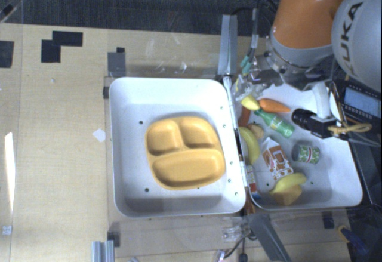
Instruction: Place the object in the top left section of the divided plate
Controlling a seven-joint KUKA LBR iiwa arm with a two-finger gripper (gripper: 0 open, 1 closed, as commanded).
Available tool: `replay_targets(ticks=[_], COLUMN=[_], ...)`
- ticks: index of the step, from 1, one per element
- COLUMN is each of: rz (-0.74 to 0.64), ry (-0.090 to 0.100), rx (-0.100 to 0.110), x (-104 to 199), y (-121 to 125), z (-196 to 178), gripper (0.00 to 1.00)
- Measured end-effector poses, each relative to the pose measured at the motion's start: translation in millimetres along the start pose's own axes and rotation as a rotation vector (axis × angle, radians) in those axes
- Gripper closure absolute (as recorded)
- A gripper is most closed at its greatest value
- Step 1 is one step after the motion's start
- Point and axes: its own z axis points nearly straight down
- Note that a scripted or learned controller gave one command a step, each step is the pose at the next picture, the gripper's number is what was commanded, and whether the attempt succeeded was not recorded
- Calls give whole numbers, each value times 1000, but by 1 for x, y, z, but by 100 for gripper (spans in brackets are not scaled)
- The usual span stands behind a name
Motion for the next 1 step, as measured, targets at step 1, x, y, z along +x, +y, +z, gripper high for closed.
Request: replay_targets(ticks=[1], rz=[-150], ry=[1], rx=[1], x=[48], y=[-19], z=[71], gripper=[100])
